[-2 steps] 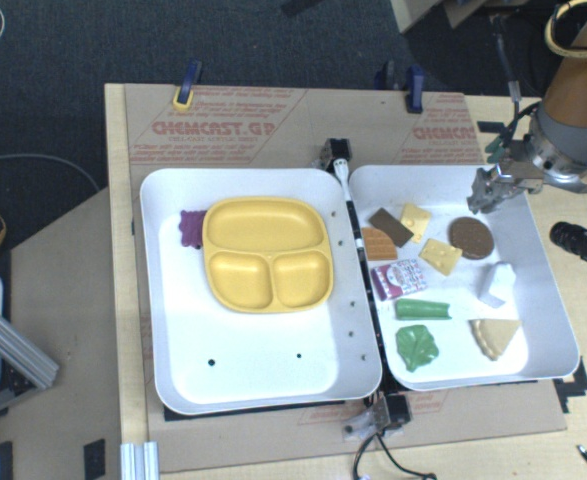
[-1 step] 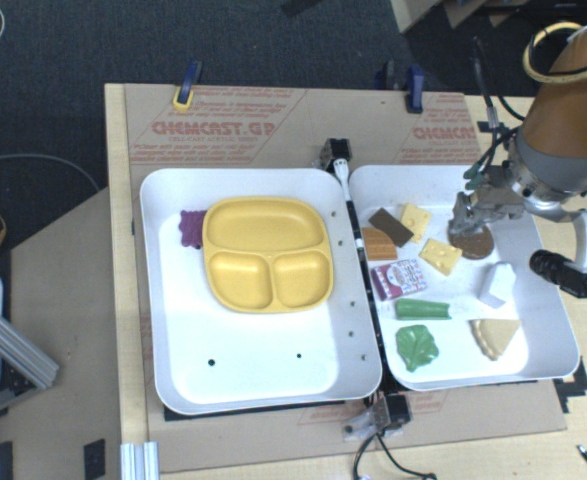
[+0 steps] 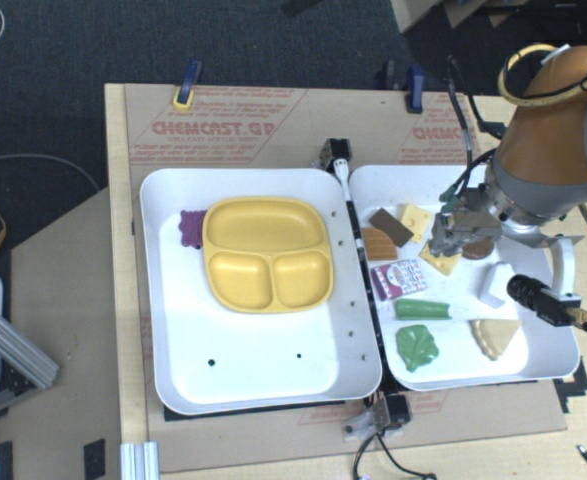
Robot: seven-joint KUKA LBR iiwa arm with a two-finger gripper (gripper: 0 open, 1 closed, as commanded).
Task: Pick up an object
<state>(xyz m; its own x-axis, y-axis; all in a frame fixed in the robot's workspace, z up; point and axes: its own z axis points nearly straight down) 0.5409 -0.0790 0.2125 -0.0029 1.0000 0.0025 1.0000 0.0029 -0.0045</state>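
Roughly, gripper (image 3: 451,236) hung low over the right bin (image 3: 548,363), its tip right at a yellow cheese wedge (image 3: 439,260); finger state, can't tell. Just left of it: brown chocolate piece (image 3: 392,227), a second cheese slice (image 3: 414,216), an orange-brown cracker (image 3: 378,244). Below-left: purple packet (image 3: 397,279), green pepper strip (image 3: 422,309), green leafy piece (image 3: 416,347). Below-right: tan pizza-like slice (image 3: 495,337), a small white block (image 3: 495,286). Far left, left bin (image 3: 273,383) held a yellow divided tray (image 3: 268,252) and a purple grape cluster (image 3: 190,228) beside it
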